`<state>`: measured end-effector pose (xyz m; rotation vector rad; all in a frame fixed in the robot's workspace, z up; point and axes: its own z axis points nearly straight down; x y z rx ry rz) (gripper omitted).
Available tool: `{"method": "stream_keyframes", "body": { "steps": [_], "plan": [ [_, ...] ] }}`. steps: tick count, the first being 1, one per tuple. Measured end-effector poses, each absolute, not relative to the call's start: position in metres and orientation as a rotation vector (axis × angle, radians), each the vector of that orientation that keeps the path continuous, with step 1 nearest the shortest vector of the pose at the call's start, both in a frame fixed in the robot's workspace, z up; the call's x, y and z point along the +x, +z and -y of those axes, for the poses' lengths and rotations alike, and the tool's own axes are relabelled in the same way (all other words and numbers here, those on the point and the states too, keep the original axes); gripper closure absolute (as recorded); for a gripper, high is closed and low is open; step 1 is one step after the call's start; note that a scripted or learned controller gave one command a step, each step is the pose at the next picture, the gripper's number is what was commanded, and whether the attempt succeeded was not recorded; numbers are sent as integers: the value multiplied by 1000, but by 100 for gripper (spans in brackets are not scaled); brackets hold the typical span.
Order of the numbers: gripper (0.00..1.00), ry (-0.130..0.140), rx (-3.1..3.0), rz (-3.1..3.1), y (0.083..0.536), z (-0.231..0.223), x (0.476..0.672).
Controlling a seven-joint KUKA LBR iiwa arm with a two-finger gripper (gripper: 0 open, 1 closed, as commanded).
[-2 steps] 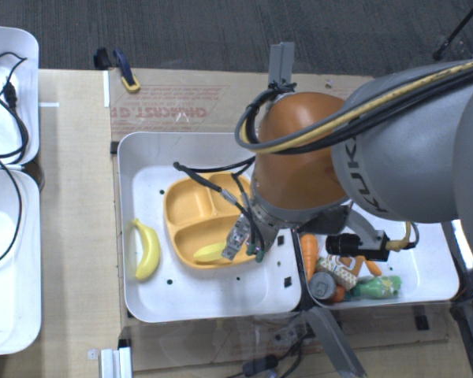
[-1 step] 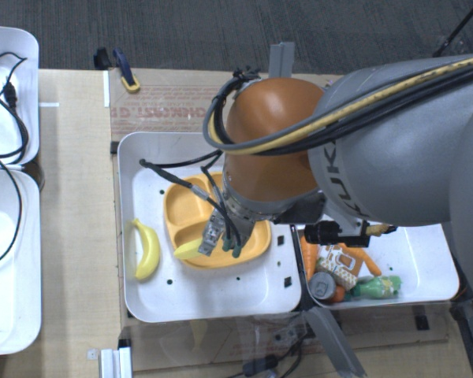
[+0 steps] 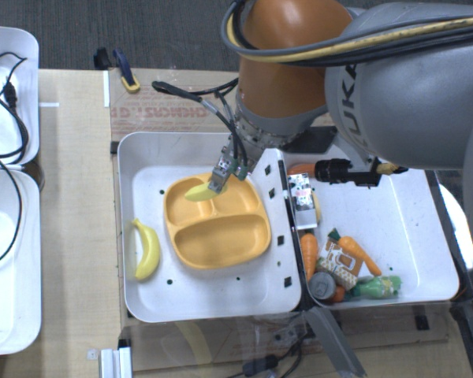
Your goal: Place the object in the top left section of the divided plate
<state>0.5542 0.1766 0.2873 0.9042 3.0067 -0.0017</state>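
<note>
An orange-yellow divided plate (image 3: pixel 221 239) lies in the left bin (image 3: pixel 142 290). A pale yellow-green object (image 3: pixel 198 193) rests in the plate's top left section. My gripper (image 3: pixel 223 177) hangs right over that object's right end, at the plate's upper rim. The big orange and grey wrist above hides most of the gripper.
A banana (image 3: pixel 147 249) lies in the left bin, just left of the plate. The right bin (image 3: pixel 426 203) holds carrots (image 3: pixel 309 255), a small carton (image 3: pixel 339 263), a can (image 3: pixel 322 285), a green item (image 3: pixel 377 287) and a white package (image 3: pixel 301 198). Cables loop over white trays (image 3: pixel 8 211) at far left.
</note>
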Motion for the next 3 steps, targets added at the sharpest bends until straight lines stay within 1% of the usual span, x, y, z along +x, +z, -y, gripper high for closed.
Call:
{"method": "stream_keyframes", "body": {
  "steps": [1, 2, 3],
  "plan": [
    [100, -3, 559, -3093, 206, -189, 548],
    [0, -2, 559, -3092, 206, -189, 548],
    [0, -4, 1116, -2938, 193, -208, 500]
  ]
}}
